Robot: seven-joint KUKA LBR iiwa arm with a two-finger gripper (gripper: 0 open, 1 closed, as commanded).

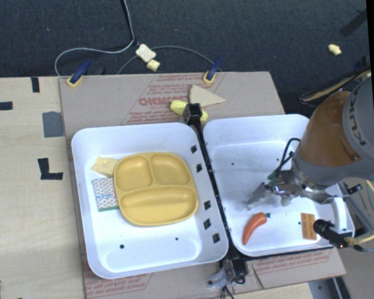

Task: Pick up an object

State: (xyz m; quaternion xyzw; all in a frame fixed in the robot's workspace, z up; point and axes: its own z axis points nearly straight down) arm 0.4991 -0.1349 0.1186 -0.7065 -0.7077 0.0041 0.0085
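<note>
Camera view: the gripper (260,196) hovers open in the right bin (237,132), just far of the orange carrot (254,228); closing here likely misses it.

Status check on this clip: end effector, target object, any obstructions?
End effector low in right bin, holding nothing. Orange carrot-shaped toy just below it, untouched. Small tan block nearby; nothing blocking. Yellow divided tray in left bin.

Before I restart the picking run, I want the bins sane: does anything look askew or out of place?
Little stands out. The yellow divided tray in the left bin lies on a patterned card, partly covering it.
</note>
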